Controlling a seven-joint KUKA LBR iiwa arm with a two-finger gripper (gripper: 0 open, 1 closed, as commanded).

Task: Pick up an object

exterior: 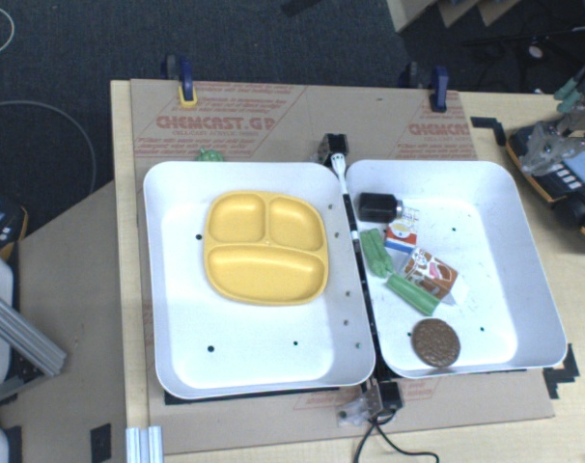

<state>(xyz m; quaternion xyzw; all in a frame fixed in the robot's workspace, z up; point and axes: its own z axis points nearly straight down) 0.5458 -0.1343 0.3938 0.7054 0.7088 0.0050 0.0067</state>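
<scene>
Objects for picking sit clustered in the right bin (pixel 524 258): a brown disc (pixel 435 342) near its front edge, two green sticks (pixel 375 253) (pixel 412 294), small printed packets (pixel 431 273) and a black block (pixel 376 205). Left bin (pixel 167 287) carries a yellow divided plate (pixel 266 248). I judge the pick not yet begun; whether my jaws are apart I cannot tell, and next I must reach in over the right bin, perhaps for the well-separated disc.

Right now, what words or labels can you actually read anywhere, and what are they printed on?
"CHEMCAST G P": red print, left on the brown protective board under the bins.
"CHEMCAS": same red print, right side of the board, cut off by a blue clamp.
Small snack packets in the right bin: printing too small to read.
</scene>
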